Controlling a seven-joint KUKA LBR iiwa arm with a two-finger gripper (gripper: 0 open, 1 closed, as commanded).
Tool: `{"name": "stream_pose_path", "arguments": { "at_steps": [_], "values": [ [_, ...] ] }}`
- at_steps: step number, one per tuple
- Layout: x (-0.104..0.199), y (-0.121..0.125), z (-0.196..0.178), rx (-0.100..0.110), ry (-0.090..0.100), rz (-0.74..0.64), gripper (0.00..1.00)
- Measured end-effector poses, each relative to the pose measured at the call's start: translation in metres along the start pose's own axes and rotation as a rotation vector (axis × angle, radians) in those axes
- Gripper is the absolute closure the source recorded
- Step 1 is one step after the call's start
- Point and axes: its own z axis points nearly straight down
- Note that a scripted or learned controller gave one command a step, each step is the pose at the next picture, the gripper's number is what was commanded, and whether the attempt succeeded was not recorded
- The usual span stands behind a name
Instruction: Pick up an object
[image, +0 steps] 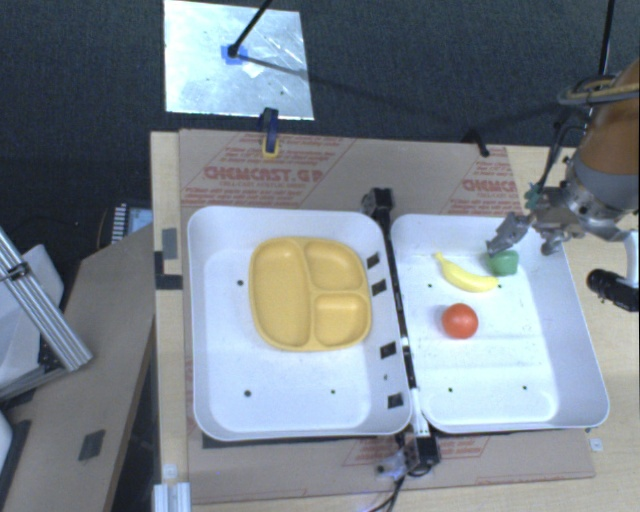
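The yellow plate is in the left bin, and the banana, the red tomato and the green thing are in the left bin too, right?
Not quite. The camera view shows the banana, tomato and green thing in the right bin. The yellow plate is in the left bin.

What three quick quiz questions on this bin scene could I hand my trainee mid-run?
1. True or false: the yellow divided plate lies in the right bin.
2. Which item lies nearest the gripper? A) tomato B) green object C) banana
3. Fill in: the tomato lies in the ____ bin.

Key: 1 false, it lies in the left bin; 2 B; 3 right.
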Motion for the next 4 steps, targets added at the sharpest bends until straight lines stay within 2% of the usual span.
{"name": "stream_pose_path", "arguments": {
  "at_steps": [1, 2, 3, 4],
  "values": [
    [0.001, 0.002, -0.008, -0.013, -0.002, -0.003, 0.00],
    [-0.009, 0.000, 0.039, -0.011, -0.002, 0.000, 0.00],
    [0.000, 0.000, 0.097, -0.012, -0.002, -0.003, 0.00],
    [0.000, 0.001, 0.136, -0.010, -0.002, -0.002, 0.00]
  ]
}}
